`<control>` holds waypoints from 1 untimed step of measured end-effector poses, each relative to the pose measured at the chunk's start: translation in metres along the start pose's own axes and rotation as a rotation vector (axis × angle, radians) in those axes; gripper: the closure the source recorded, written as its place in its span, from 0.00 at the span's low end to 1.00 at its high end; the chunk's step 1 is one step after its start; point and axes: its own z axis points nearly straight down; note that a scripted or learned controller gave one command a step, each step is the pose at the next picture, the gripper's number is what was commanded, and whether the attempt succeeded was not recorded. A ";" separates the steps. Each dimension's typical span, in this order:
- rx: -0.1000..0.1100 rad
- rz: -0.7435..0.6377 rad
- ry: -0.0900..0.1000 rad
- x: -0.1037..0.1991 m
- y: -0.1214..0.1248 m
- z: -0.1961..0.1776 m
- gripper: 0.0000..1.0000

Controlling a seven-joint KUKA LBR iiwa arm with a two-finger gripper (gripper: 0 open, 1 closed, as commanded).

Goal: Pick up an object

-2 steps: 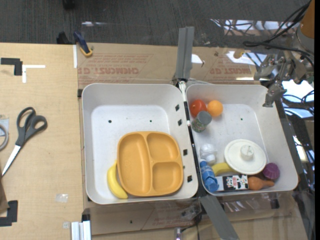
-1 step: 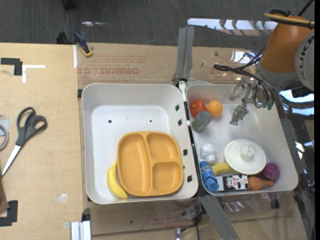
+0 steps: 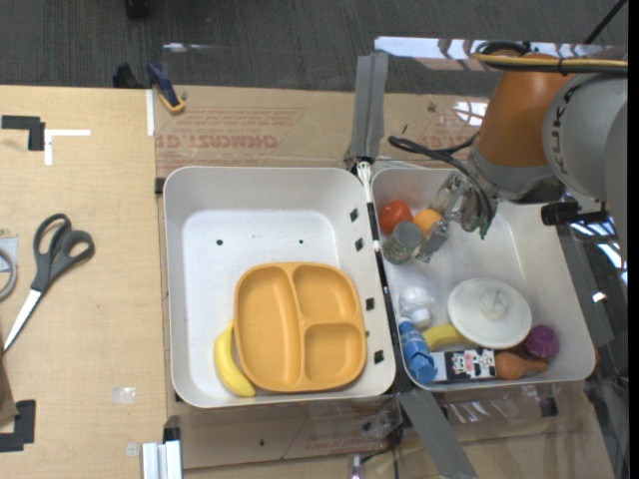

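My gripper (image 3: 440, 232) hangs low over the back left part of the right bin (image 3: 544, 267), reaching in from the upper right. Its tip sits right beside a small orange ball (image 3: 426, 220) and a grey cup (image 3: 403, 241); whether it touches either is unclear. A red round object (image 3: 395, 213) lies just left of the ball. Toward the front of this bin lie a white round lid (image 3: 489, 310), a purple object (image 3: 542, 341), a blue bottle (image 3: 414, 352), a yellow piece (image 3: 444, 336), a black-and-white carton (image 3: 469, 365) and an orange-brown piece (image 3: 514, 365).
The left bin (image 3: 260, 208) holds an orange divided plate (image 3: 300, 325) with a banana (image 3: 229, 363) at its front left edge. Scissors (image 3: 48, 259) lie on the wooden bench to the left. A blue clip (image 3: 165, 87) sits near the cardboard behind the bins.
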 end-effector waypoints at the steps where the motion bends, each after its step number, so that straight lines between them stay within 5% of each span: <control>1: 0.000 -0.003 -0.006 -0.001 0.001 -0.011 1.00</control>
